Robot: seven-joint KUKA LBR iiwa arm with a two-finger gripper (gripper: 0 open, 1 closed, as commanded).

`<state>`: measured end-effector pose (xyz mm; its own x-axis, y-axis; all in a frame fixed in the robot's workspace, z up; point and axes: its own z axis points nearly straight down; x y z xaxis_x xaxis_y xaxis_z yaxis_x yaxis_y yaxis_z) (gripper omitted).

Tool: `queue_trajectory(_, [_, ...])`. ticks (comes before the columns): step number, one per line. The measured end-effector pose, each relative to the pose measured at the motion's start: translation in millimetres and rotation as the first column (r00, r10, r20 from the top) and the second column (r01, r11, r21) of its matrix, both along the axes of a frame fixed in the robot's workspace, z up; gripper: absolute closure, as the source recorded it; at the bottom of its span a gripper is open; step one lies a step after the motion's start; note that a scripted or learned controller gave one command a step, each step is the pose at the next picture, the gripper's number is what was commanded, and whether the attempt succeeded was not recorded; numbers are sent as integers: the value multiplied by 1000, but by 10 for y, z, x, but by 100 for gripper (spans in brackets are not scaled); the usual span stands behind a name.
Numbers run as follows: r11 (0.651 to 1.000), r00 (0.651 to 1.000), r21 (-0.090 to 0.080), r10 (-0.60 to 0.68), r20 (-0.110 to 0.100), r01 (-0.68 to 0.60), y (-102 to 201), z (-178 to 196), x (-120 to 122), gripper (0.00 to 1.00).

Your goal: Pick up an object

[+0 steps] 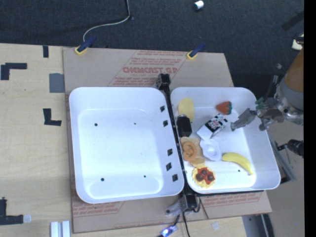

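Observation:
The right bin [261, 147] holds several small objects: a yellow block [186, 107], a black cylinder [183, 126], a red strawberry [224, 107], a white and black box [213, 125], a white cup [211, 150], a banana [238, 161], a tan pastry [191, 150] and a red round toy [204, 176]. My gripper [252, 120] hovers over the bin's right side, just right of the white and black box. It is open, with nothing between its fingers.
The left bin [79, 132] lies beside the right one, with a black divider strip [170, 132] between them. Both rest on a cardboard sheet [148, 68] on the bench. A cable [113, 21] runs across the dark floor behind.

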<state>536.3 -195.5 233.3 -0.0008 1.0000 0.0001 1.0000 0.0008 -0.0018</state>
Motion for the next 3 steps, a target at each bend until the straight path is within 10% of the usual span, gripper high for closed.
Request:
queue_trajectory(1, [1000, 1000, 0, 1, 0, -1, 6, 98, 2, 100])
queue_trajectory(2, [1000, 1000, 1, -5, -3, 5, -211, -1561, -324, 100])
queue_trajectory(3, [1000, 1000, 1, 7, 5, -7, 579, -1479, -79, 100])
